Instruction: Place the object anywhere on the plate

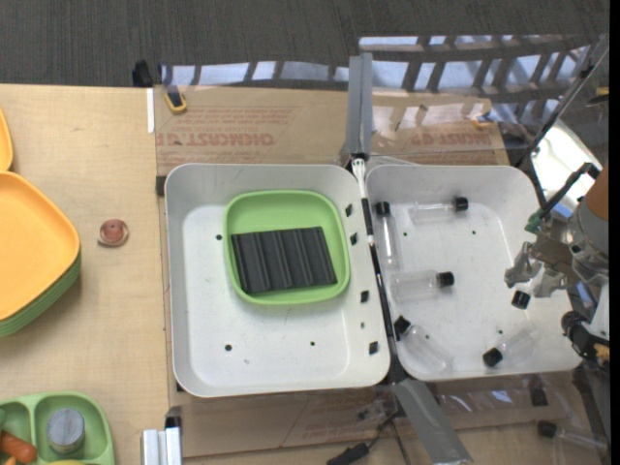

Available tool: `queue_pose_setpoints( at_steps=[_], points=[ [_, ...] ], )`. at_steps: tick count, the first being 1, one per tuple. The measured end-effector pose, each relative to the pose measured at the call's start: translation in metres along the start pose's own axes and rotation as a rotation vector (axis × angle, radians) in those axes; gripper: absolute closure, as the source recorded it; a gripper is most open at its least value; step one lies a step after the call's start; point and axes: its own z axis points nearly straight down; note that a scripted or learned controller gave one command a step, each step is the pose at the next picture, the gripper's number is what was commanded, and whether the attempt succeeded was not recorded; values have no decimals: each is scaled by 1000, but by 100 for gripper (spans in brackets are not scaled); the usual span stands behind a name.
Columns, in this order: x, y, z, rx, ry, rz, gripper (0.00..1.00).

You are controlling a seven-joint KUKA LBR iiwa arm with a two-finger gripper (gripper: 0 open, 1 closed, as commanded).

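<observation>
Gripper point(524, 281) at right bin's point(484, 187) right edge, finger state unclear; black ridged object point(282, 259) lying on green plate point(244, 213).

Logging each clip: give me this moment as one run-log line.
gripper: over right bin, near right wall, beside a vial | plate: green, left bin, holds dark ridged block | vials: in right bin

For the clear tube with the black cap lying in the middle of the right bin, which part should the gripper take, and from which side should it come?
Probably the middle of the clear tube, from straight above. It lies flat, running left to right, with its black cap at the right end. So the gripper would close across the narrow body, front to back. The right bin floor around it looks free enough.
</observation>
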Motion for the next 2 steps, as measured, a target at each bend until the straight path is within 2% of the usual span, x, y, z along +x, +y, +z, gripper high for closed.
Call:
queue_pose_setpoints(
  at_steps=[1, 2],
  points=[
    [5, -10, 22, 1, 1, -76, 100],
    [54, -32, -33, -2, 0, -286, 100]
  ],
)
